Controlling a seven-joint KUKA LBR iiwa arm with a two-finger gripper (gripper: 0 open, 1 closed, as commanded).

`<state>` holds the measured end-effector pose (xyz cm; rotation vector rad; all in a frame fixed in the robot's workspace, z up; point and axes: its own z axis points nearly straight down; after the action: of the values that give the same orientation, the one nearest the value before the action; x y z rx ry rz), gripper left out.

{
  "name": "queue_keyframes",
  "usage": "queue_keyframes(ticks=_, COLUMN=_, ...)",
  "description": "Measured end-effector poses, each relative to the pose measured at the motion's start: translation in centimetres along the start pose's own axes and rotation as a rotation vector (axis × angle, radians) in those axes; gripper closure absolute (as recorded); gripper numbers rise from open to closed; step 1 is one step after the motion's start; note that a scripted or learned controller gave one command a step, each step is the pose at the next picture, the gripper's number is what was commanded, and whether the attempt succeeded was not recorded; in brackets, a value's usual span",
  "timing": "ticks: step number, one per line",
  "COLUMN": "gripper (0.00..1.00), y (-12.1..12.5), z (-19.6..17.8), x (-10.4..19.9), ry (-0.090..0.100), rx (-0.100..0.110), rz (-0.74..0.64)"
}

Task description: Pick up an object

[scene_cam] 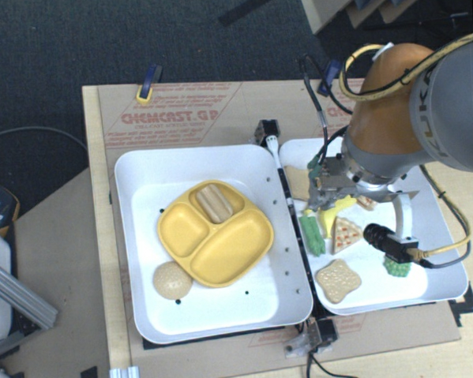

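Gripper [329, 193], grip state unclear, hangs just above the yellow piece [330, 217]

So the bench is topped with a tan cardboard sheet [177, 112] printed with red lettering, held at its far edge by a small blue and yellow clamp [147, 84], and all around it the floor is dark blue-grey carpet [94, 34]. A thin pale cable [28, 133] snakes over the carpet on the left, with a silver aluminium rail [21, 294] poking in lower down. Lighting's even, soft shadows.
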<state>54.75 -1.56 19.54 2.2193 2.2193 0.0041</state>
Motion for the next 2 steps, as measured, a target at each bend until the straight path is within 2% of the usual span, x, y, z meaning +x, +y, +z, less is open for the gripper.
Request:
queue_keyframes(ticks=1, gripper=1.0, y=-4.2, z=-1.5, x=6.9, ry=0.005, rx=0.008, rz=-0.008)
queue_keyframes(ticks=2, gripper=1.0, y=-7.0, z=-0.8, x=12.8, ry=0.004, rx=0.01, rz=-0.006)
